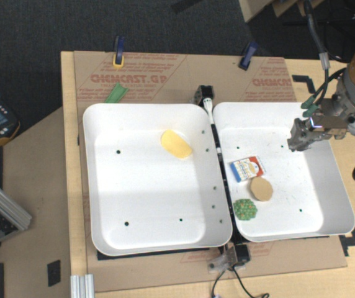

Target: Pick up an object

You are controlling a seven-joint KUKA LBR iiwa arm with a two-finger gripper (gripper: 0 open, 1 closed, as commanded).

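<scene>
— What carries everything here?

— A bench topped with a brown cardboard sheet (165,73) printed in red lettering, held at its far edge by a yellow-tipped clamp (119,53) and a blue clamp (248,55).

— And directly on the cardboard?

— Two shallow white bins touching side by side: the left bin (146,228) and the right bin (332,191). A green strip (115,94) lies near the far-left corner, just beyond the left bin.

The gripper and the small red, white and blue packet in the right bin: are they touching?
Apart. The camera view shows the gripper well right of the packet, with bare bin floor between them.
</scene>
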